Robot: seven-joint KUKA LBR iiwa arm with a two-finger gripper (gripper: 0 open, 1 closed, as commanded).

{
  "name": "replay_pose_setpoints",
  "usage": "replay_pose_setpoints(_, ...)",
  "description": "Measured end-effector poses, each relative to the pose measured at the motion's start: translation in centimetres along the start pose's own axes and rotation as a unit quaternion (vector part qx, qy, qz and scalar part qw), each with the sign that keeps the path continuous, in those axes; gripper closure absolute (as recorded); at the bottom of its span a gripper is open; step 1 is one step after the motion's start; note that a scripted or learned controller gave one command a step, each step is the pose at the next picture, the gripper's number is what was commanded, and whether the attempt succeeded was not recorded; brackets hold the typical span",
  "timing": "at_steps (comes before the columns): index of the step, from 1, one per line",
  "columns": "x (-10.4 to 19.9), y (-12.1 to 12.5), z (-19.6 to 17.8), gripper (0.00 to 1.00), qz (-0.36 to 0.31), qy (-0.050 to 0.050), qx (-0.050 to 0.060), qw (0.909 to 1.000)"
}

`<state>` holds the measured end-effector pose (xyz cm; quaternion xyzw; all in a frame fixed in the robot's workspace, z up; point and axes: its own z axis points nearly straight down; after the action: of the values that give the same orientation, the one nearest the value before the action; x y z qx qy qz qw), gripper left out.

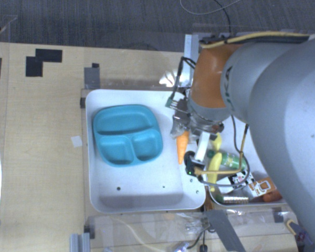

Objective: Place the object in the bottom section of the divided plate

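Observation:
A blue divided plate (127, 134) lies in the left white bin (142, 193), with one wide section on its far side and two smaller sections on its near side; nothing rests in it. My gripper (180, 128) hangs under the grey and orange wrist, over the left bin's right edge and to the right of the plate. An orange carrot-shaped object (181, 147) sits directly below the gripper's tip, pointing down the view. The wrist hides where the two meet, so I cannot tell if the carrot is held.
The right bin (236, 199) holds a yellow banana-like piece (216, 160), a green bottle (229, 161), a small white and red item (242, 180) and an orange-brown item (269, 191). The big grey arm covers most of that bin.

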<state>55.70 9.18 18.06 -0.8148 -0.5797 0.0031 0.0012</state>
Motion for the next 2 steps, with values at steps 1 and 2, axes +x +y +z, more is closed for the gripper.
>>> replay_pose_setpoints(1, 5.1, 2.1, 0.3, 1.0, -0.076, 0.0, -0.001, 0.9971)
replay_pose_setpoints(2, 8.7, 0.2, 2.8, 1.0, -0.041, 0.0, 0.0, 0.9992)
